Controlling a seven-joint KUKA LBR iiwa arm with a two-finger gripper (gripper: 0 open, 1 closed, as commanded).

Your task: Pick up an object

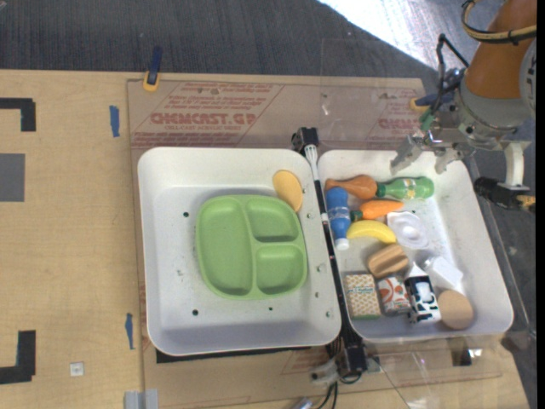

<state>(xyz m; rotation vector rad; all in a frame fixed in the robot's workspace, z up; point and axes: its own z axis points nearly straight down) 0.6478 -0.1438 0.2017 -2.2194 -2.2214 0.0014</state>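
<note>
- On my feed the arm (502,66) has an orange band above a grey wrist.
- I see a black cable (485,7) looping over the orange part.
- Thin metal jaws hang below the wrist, with small blue and yellow bits beside them.

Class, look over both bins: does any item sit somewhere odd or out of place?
One does: the yellow-orange piece rests up on the left bin's sloped wall, outside the green divided plate, apart from the toys crowded in the right bin.
</note>
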